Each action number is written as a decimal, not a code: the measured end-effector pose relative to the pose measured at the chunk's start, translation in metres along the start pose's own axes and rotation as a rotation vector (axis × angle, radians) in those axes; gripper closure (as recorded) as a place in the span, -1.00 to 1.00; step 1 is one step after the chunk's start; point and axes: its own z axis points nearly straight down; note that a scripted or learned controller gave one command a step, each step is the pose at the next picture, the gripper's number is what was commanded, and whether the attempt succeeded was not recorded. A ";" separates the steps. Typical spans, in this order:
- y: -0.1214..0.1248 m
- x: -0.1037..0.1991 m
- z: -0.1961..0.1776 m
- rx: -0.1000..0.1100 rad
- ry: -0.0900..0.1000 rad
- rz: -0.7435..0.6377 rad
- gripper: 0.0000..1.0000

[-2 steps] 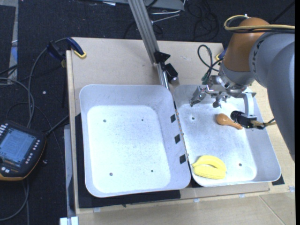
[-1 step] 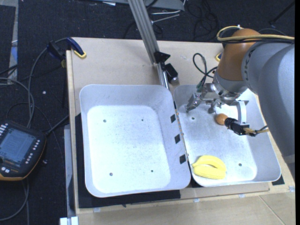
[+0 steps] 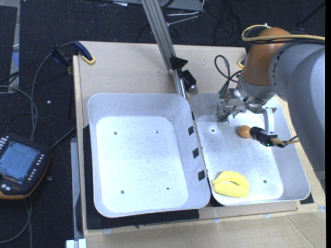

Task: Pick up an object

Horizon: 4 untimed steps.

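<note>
Over the far left part of the right bin (image 3: 258, 164), close to the wall it shares with the left bin (image 3: 139, 159), the gripper (image 3: 223, 115) hangs low above the white floor; whether its claw is wide or narrow cannot be told. Near it, toward the view's right, lies a small orange object (image 3: 243, 131). A yellow object (image 3: 230, 184) rests by the near rim, well apart from both, with bare floor between.

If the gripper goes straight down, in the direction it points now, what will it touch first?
Probably the bare floor of the right bin, near its far corner. The small orange object lies beside the line of the gripper; the yellow object sits nearer the front. Depth is unclear from this slant.
</note>
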 end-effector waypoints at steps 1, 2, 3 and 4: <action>0.007 0.007 -0.058 -0.004 0.000 -0.001 1.00; 0.003 0.012 -0.103 -0.003 0.000 -0.001 1.00; 0.004 0.012 -0.150 -0.003 0.000 0.000 1.00; -0.023 0.065 -0.150 0.000 0.002 -0.004 1.00</action>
